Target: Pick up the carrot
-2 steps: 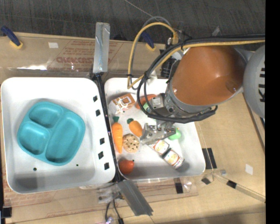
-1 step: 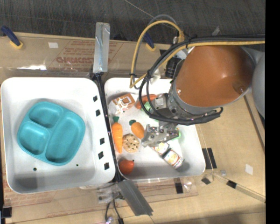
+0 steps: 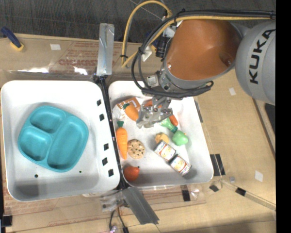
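Hanging over the right bin [image 3: 196, 144], the claw [image 3: 153, 116] points down at the toys; whether it is spread or pressed together cannot be told. Two white bins sit side by side on a wooden bench [image 3: 262, 149]. One teal tray [image 3: 52, 138] lies in the left bin [image 3: 14, 101]. The right bin holds one carrot [image 3: 121, 141], one cookie [image 3: 136, 149], one tomato [image 3: 131, 172], one bottle [image 3: 172, 158], a green toy [image 3: 179, 137] and an orange toy [image 3: 130, 111]. The carrot lies along that bin's left wall, lower left of the claw and apart from it.
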Controlling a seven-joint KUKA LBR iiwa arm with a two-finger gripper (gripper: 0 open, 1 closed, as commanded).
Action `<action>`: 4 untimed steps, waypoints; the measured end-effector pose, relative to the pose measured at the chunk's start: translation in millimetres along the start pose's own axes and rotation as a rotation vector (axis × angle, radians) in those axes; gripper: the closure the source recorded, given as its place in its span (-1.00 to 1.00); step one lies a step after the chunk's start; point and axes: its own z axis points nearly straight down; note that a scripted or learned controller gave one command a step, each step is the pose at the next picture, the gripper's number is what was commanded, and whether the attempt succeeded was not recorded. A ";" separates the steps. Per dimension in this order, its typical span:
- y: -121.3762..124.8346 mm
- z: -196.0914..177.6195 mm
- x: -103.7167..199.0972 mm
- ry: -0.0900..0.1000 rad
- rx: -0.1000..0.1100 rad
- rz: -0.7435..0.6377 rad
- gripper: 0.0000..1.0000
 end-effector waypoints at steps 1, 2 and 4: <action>-55.0 -24.2 45.7 0.002 0.005 -0.008 1.00; -54.0 -99.0 118.2 0.004 0.008 -0.093 1.00; 44.6 16.8 172.6 0.000 -0.002 -0.571 1.00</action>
